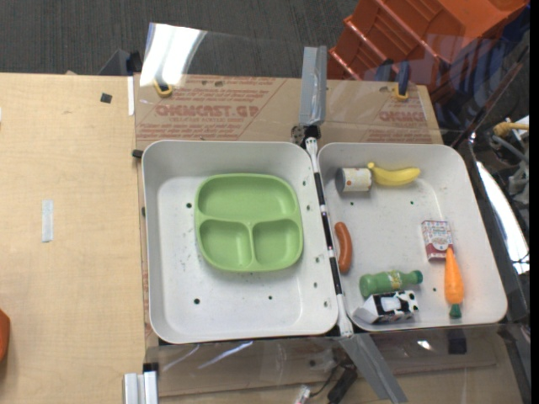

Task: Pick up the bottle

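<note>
A green bottle (388, 282) with a pale label lies on its side near the front of the right bin (480, 225), its cap pointing right. A black-and-white carton (387, 307) lies just in front of it, touching or nearly touching it.
The right bin also holds a banana (394, 175), a small beige can (355, 179), a sausage (344, 247), a red-and-white box (436, 240) and a carrot (454, 283). A green three-compartment plate (249, 221) sits in the left bin (164, 251). Orange structure (429, 15) stands at back right.
</note>
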Motion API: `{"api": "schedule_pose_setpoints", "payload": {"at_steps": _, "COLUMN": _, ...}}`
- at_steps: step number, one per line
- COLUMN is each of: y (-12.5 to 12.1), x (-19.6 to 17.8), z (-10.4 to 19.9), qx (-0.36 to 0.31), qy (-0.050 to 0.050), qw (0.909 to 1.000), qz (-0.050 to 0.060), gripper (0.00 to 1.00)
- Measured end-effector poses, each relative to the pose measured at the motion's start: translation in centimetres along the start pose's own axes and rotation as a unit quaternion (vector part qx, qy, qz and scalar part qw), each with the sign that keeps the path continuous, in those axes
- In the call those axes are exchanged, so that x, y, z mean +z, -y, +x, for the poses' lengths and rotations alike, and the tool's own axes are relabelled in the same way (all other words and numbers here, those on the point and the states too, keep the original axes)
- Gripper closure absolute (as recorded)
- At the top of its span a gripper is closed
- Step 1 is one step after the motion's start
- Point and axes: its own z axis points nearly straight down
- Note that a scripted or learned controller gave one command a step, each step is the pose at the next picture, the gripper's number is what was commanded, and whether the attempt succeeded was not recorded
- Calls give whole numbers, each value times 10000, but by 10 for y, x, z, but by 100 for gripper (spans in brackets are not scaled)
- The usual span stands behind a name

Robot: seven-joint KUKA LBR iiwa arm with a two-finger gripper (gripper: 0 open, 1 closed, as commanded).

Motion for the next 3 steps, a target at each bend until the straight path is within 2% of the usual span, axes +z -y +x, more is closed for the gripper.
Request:
{"api": "schedule_pose_setpoints", "payload": {"at_steps": 1, "y": 0, "x": 176, "z": 31, "qx": 21, "qy": -7, "qw": 10000, "qz": 5, "gripper": 100}}
{"api": "schedule_pose_setpoints", "payload": {"at_steps": 2, "y": -27, "x": 93, "z": -41, "qx": 18, "qy": -9, "qw": 10000, "qz": 4, "gripper": 100}}
{"api": "schedule_pose_setpoints", "payload": {"at_steps": 3, "y": -27, "x": 274, "z": 40, "qx": -24, "qy": -88, "qw": 10000, "qz": -15, "gripper": 100}}
